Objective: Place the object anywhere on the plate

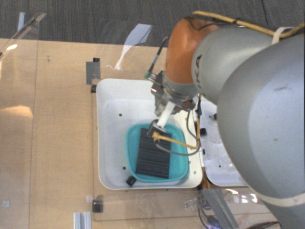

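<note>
1. From my remote console: the dark ribbed rectangular block (153,157) lies on the teal rounded plastic plate (180,168), lower centre of frame, inside the left shallow white bin (110,128).
2. The two-finger gripper (156,130) hovers at the block's upper edge; I cannot tell its grip state.
3. The block looks stiff, light and grooved; I'd pinch its long sides.
4. A small black piece (130,180) sits by the plate's lower-left rim.

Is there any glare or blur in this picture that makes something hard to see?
Camera view: bright glare patches on the bench; the near arm looks soft and blurred; the teal plate and dark ridged object are sharp, evenly lit, with faint shadows.
</note>
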Tool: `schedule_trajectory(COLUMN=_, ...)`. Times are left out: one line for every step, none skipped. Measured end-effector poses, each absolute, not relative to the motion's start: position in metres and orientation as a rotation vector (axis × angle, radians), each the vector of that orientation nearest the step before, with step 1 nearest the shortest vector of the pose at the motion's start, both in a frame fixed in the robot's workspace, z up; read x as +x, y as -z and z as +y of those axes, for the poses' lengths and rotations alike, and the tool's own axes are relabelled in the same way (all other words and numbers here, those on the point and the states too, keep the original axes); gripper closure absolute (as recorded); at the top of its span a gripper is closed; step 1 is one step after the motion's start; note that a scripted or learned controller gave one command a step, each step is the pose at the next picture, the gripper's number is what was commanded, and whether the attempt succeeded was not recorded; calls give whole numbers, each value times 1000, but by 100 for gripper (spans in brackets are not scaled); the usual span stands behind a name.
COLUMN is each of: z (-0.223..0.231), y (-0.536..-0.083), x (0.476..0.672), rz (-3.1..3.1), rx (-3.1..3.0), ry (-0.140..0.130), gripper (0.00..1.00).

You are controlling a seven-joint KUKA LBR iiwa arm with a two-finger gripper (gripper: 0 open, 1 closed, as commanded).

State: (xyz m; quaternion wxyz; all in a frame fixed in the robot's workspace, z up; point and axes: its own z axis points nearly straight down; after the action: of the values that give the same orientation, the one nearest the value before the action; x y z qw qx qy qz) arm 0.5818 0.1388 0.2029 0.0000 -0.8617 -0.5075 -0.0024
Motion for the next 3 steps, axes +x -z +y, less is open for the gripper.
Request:
schedule_trajectory(z=139, y=-203, x=582, rz=-1594, rx=-2707, ry=7, gripper=0)
schedule_trajectory(z=70, y=-286, x=590, rz=-1761, rx=-2607, ry=15, gripper=0)
schedule_trajectory(z=71, y=-297, x=592, rz=-1773, rx=-2605, ry=24, gripper=100)
